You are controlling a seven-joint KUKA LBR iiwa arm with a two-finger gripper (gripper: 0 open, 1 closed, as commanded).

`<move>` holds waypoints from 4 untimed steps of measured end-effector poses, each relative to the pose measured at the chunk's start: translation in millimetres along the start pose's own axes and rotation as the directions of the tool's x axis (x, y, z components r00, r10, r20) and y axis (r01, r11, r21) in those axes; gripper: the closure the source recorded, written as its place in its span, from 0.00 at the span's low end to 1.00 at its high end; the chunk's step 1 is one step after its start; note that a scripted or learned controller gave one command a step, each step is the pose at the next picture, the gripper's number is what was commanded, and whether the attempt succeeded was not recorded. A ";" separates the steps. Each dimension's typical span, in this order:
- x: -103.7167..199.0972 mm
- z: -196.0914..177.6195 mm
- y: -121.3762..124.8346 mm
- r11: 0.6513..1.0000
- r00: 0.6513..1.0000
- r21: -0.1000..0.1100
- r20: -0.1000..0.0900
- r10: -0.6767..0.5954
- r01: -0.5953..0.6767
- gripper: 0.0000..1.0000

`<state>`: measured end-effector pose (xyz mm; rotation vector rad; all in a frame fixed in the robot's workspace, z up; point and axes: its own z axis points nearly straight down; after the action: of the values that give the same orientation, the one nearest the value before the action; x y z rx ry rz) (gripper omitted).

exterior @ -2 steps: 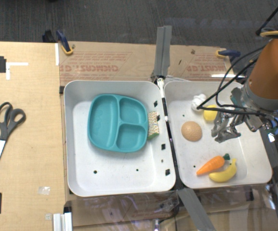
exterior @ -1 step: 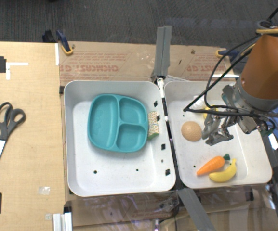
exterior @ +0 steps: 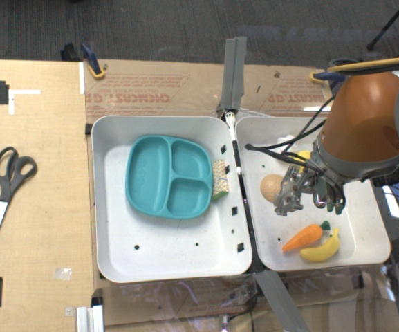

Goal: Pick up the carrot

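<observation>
The gripper hangs over the right bin, fingers spread apart with nothing between them. The carrot lies at its 6 o'clock, touching a banana. An egg sits at the gripper's 10 o'clock.

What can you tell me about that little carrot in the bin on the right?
The carrot is a small toy, by its smooth look plastic, with an orange body tapering to a point and a green stub of leaves at its thick end. It lies on its side on the floor of the right bin, point toward the lower left, leaves toward the upper right. A yellow banana lies against its lower side. The gripper hangs just above it, not touching.
</observation>
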<state>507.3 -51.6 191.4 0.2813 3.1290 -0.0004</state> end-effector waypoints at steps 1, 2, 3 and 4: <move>23.5 -79.3 40.3 0.998 0.998 0.000 0.002 -0.061 0.061 1.00; 8.4 -95.5 58.0 0.786 0.786 0.000 0.004 -0.619 0.619 1.00; 15.2 -51.2 72.6 0.485 0.485 0.000 0.002 -0.875 0.875 1.00; 42.1 -4.6 100.0 0.522 0.522 -0.001 0.002 -0.853 0.853 1.00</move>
<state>483.7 54.3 195.9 -1.2843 2.8656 0.0021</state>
